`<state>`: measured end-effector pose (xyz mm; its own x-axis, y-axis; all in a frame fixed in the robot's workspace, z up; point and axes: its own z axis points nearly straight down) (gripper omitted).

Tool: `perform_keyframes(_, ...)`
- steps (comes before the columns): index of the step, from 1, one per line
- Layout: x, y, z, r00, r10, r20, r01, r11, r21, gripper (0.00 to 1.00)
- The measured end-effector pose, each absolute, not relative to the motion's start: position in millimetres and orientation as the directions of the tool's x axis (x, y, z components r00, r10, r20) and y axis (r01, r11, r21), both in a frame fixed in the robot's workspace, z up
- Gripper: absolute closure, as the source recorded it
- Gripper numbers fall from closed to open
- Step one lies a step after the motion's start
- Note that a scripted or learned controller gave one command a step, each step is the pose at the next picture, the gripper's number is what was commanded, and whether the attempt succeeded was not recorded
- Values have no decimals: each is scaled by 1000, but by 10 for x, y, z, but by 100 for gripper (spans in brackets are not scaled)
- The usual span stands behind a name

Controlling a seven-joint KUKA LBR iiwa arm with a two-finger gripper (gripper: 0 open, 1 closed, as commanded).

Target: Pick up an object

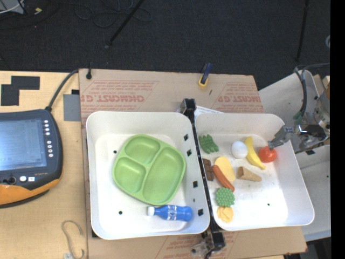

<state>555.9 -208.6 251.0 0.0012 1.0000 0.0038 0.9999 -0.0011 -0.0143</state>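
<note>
The right bin (291, 198) holds toy food: a red tomato (267, 155), a yellow banana (253, 151), a white egg (239, 148), a tan bread wedge (248, 174), a carrot-like stick (222, 178), a yellow piece (226, 167), broccoli (225, 197), leafy greens (208, 143) and a brown bar (208, 169). My gripper (280, 136) hangs at this bin's right rim, just above and to the right of the tomato. Nothing shows in its grasp.
In the left bin (97, 198) lie a green divided plate (148, 169) and a blue bottle (171, 213). A tablet (24, 150) rests on the bench at far left. A blue and yellow clamp (205, 75) stands behind the bins.
</note>
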Motion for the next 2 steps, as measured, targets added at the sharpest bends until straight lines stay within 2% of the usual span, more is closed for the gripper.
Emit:
perform_keyframes(1, 5580, -2088, 2576, -1, 1000, 1, 1000, 1, -3, 0)
perform_keyframes(2, 5682, -2048, 2064, -4, 1000, 2, 1000, 4, -6, 0)
